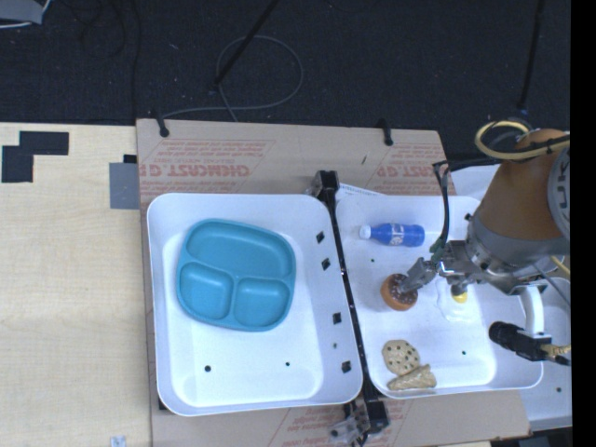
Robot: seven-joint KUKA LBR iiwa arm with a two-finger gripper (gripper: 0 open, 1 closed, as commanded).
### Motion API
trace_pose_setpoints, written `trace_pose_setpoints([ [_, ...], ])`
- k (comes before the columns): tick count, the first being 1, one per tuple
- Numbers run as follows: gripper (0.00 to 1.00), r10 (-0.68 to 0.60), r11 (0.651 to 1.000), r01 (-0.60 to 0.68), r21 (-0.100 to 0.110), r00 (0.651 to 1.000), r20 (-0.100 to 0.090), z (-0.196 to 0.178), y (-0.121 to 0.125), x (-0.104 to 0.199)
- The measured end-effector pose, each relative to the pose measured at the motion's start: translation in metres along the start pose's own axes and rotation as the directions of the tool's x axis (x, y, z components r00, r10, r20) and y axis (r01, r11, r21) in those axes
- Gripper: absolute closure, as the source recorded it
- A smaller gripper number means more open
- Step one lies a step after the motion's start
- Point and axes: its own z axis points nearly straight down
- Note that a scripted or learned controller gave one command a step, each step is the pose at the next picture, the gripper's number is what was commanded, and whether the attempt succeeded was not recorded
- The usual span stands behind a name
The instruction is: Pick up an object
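Note:
The right bin (470, 366) holds several small objects. A blue bottle (393, 235) with a white cap lies on its side near the back. A brown, donut-like round piece (398, 292) sits mid-bin. A speckled cookie (400, 352) and a tan pastry piece (413, 378) lie near the front wall. My gripper (438, 281) hangs low over the bin floor, just right of the brown round piece. It is open. Its left finger (418, 274) reaches the piece's upper right edge. Nothing sits between the fingers.
The left bin (177, 361) holds a blue three-compartment plate (237, 274). A black divider (340, 296) runs between the two bins. The orange-banded arm (521, 198) covers the right bin's back right corner, and a black part (517, 338) sticks out by the right wall.

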Motion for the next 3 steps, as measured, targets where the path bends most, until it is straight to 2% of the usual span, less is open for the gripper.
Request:
trace_pose_setpoints([
  [1, 0.00, 0.001, 1.000, -0.001, 0.002, 1.000, -0.001, 0.058, -0.009, -0.005],
  [2, 0.00, 0.002, 1.000, -0.002, -0.008, 1.000, 0.003, 0.065, -0.007, -0.007],
  [3, 1.00, 0.004, 1.000, -0.004, -0.011, 1.000, -0.006, 0.053, -0.005, -0.005],
])
